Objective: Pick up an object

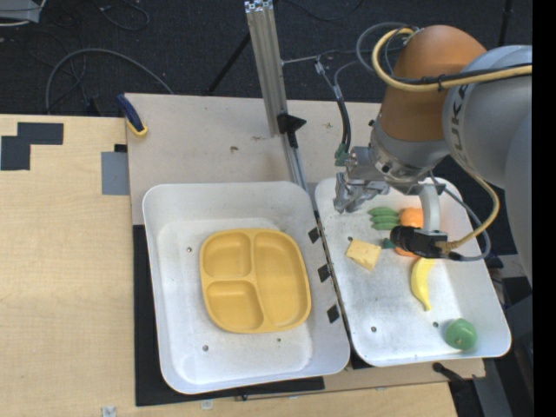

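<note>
My gripper (pixel 349 198) hangs over the far left corner of the right bin (pixel 391 337). A pale yellow cheese wedge (pixel 363 254) lies on the bin floor just in front of it. A green pod-like piece (pixel 380 217) and an orange piece (pixel 410 219) lie to its right, partly behind a black cable fitting (pixel 417 240). Further forward lies a yellow banana (pixel 421 282). A green round fruit (pixel 460 334) sits by the near right corner. I see nothing held under the gripper.
The left bin (pixel 174 337) holds a yellow divided plate (pixel 255 280). An upright metal post (pixel 268 68) stands behind the two bins. The grey arm with its orange band (pixel 430 85) leans in over the right bin's far side.
</note>
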`<act>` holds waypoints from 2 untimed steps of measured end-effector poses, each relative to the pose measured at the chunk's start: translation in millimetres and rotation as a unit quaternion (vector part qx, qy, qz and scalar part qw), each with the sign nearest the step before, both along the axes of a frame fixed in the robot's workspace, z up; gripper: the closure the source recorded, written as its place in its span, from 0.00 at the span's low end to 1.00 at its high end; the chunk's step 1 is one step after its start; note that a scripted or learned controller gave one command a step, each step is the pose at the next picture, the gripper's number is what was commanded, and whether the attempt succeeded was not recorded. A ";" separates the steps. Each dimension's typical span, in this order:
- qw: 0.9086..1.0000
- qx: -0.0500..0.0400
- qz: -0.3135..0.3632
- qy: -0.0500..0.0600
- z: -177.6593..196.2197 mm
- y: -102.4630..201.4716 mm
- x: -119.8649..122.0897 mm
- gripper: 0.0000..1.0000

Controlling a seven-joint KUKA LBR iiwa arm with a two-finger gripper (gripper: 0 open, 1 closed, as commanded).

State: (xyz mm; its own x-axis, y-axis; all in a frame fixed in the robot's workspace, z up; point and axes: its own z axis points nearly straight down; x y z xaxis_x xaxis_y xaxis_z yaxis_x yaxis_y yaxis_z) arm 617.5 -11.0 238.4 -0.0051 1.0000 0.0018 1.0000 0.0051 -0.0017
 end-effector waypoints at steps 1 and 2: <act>1.000 0.000 0.000 0.001 -6.6 61.8 -0.7 1.00; 1.000 -0.001 -0.001 0.000 -16.6 107.7 15.1 1.00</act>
